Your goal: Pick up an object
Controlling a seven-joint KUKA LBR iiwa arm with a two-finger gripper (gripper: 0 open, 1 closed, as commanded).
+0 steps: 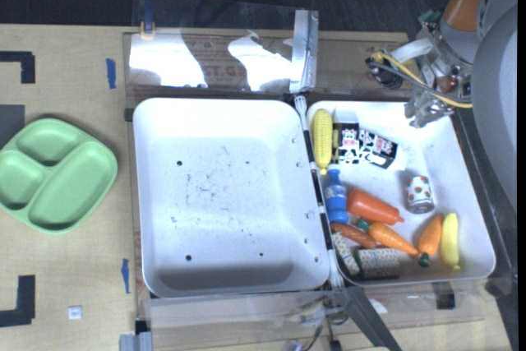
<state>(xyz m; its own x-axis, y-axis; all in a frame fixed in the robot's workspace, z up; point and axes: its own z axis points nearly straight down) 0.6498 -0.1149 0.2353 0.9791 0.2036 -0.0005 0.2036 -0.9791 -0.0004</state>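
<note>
Now gripper (421, 113) over right bin's (472, 177) far corner, state unclear; small can (419, 193) just below, apart.

Arm (493, 29): cut off by the top and right edges; upper links out of frame. Gripper (423, 107): fingers too small and cluttered by cables to read. Right bin (472, 201): far right rim covered by the arm's grey body. Patterned black-and-white item (366, 148): print too small to identify. Small can (419, 193): label unreadable. Woven item (378, 261): partly buried under carrots (378, 210). Tripod legs (362, 325): cut off at the bottom edge.
</note>
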